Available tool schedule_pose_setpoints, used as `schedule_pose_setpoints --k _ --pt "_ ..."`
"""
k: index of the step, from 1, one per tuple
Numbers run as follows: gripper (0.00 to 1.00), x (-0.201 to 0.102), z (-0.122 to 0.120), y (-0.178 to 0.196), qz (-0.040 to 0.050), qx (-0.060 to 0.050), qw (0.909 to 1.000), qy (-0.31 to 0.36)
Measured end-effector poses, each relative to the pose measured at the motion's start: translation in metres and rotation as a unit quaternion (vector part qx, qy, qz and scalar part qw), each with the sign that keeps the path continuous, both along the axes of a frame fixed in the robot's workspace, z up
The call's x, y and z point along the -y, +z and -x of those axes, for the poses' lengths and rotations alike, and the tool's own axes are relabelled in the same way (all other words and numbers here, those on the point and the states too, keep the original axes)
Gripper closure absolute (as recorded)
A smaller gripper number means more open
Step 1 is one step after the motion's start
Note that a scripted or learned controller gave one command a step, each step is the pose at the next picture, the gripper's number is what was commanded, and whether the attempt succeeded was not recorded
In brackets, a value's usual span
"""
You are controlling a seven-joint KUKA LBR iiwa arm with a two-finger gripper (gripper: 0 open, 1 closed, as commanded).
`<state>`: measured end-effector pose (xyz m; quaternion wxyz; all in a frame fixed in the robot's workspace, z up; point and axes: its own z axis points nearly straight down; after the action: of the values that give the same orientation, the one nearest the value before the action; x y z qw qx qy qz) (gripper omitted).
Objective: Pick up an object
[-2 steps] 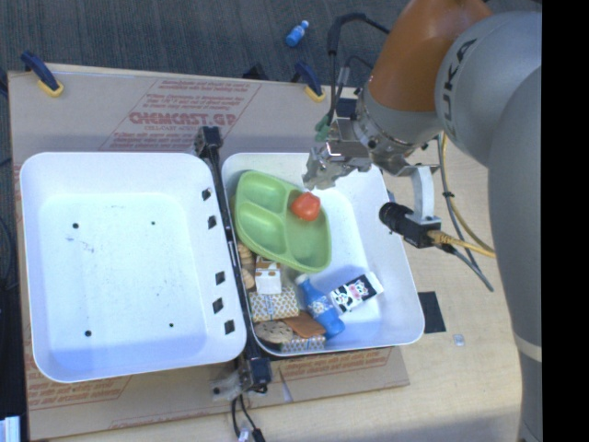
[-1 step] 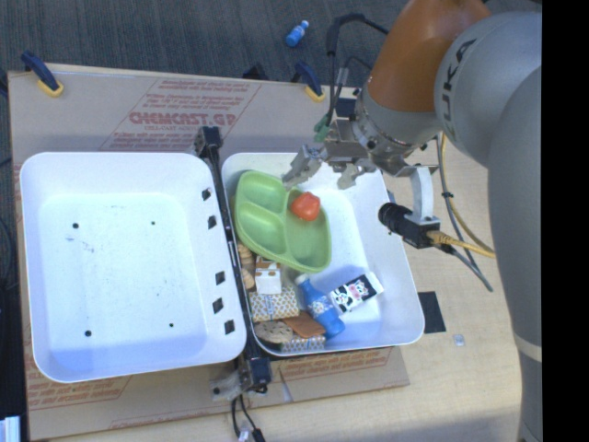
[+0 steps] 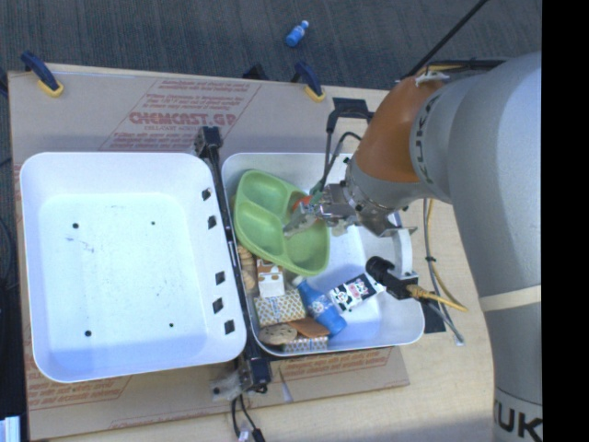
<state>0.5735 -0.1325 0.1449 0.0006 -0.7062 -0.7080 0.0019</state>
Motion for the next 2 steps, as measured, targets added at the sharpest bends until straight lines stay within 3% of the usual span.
schedule_pose_setpoints --k 1,2 --pt "0.0 -0.011 -0.04 -0.025 -0.0006 0.001 1.0 0.001" --pt "1.0 -0.012 -0.041 -0.014 -0.0011 0.001 1.0 0.003"
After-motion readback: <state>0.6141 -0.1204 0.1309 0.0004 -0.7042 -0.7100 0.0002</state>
